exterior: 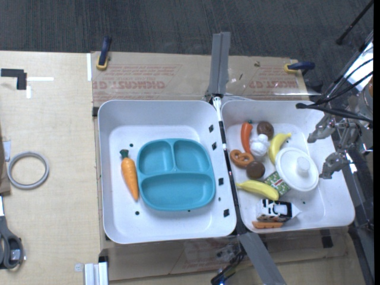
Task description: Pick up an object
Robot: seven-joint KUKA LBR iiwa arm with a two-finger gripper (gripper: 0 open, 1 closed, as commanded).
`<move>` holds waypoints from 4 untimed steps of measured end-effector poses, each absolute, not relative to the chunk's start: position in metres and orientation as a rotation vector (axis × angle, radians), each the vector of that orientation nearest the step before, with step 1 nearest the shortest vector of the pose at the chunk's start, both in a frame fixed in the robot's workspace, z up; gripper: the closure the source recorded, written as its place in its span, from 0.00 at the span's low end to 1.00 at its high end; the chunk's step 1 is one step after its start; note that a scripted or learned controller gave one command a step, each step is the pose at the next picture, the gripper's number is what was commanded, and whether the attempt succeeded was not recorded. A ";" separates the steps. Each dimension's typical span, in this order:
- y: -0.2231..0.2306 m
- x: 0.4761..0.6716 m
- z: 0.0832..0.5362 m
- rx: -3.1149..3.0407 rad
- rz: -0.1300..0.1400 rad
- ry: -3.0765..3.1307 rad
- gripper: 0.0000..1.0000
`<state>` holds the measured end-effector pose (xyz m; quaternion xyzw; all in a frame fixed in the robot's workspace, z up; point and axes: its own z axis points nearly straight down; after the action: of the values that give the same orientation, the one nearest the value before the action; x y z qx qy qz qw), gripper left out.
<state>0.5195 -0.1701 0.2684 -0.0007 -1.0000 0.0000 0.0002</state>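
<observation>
Hovering over the right rim of the right bin [341,215], a metal two-finger gripper [325,154] hangs with its two grey fingers spread apart and nothing between them. Just to its left sits a smooth white round lidded pot [298,169], glossy plastic with a small knob on top. Further left of the gripper, past the pot, a curved yellow banana [278,146] leans by a bumpy white cauliflower-like piece [259,145], a dark brown rounded piece [265,129] and a slim orange-red chilli [246,138]. Below those lie a twisted brown pretzel [241,158], a dark brown ball [256,170], a second banana [257,188] lying flat, and a small green carton [277,183] tucked under the pot's edge. Nearer the camera than the gripper and to its left, a black-and-white toy car [276,208] rests beside a flat orange piece [268,223]. Well to the gripper's left, the left bin [113,129], shallow, white and round-cornered, holds a teal plastic plate [176,174] divided into three compartments, with a ridged orange toy carrot [130,174] with a green top lying just beyond its far side. On the pale wooden bench [47,117] beyond that bin lies a grey ring [25,169].
</observation>
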 end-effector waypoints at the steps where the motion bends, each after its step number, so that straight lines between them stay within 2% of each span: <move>1: -0.115 0.569 0.105 -0.041 -0.001 -3.140 0.00; 2: -0.102 0.601 0.091 -0.134 0.000 -3.141 0.00; 3: -0.131 0.543 0.093 -0.140 0.002 -3.148 0.00; 4: -0.122 0.601 0.091 -0.336 0.000 -3.126 0.00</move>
<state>0.6005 -0.1215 0.0909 -0.1070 -0.9943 0.0000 -0.0010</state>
